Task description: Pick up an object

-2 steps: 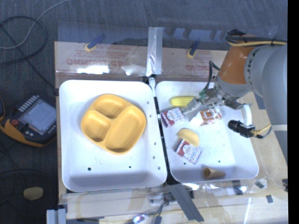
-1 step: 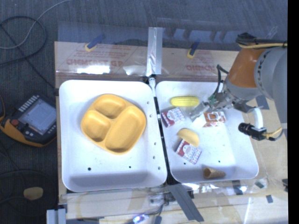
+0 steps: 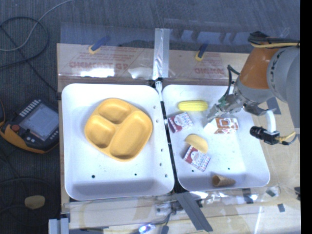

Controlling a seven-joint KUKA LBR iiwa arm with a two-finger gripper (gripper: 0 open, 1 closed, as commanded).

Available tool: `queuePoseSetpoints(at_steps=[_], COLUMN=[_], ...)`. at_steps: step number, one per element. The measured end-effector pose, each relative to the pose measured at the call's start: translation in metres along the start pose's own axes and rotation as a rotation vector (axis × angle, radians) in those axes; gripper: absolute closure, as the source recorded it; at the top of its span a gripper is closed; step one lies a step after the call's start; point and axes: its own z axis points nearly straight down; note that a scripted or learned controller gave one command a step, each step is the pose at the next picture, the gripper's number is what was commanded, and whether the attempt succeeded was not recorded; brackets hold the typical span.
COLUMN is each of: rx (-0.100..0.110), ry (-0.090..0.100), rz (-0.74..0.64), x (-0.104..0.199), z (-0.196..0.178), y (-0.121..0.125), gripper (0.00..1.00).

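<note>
The right bin [image 3: 253, 169] holds several small items: a yellow corn cob [image 3: 193, 106], a red-and-white packet [image 3: 181, 122] by the divider, another red-and-white packet [image 3: 226, 125], a yellow wedge [image 3: 197, 141], a third red-and-white packet [image 3: 196, 158] and a brown cone [image 3: 223, 181] near the front wall. My gripper [image 3: 217, 109] hangs low in the bin between the corn cob and the packet to its right, just above that packet's upper left corner. Nothing shows between its fingers.
The left bin [image 3: 78, 179] carries a yellow three-compartment plate [image 3: 118, 128]. A teach pendant [image 3: 33, 126] lies on the floor at the left. A black fitting with a yellow cable [image 3: 265, 133] juts out beside the right bin's right wall.
</note>
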Motion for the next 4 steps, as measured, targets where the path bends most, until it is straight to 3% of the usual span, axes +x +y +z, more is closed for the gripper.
queuePoseSetpoints(at_steps=[1,2,3,4], rx=[0.014,0.015,0.014,-0.005], ry=[0.001,0.001,0.003,0.013], rz=[0.166,0.166,0.071,0.171], x=[0.040,0.040,0.011,-0.016], z=[-0.082,-0.082,0.007,0.007], y=[0.036,0.036,0.024,-0.038], gripper=[1.00,0.00,0.00,0.00])
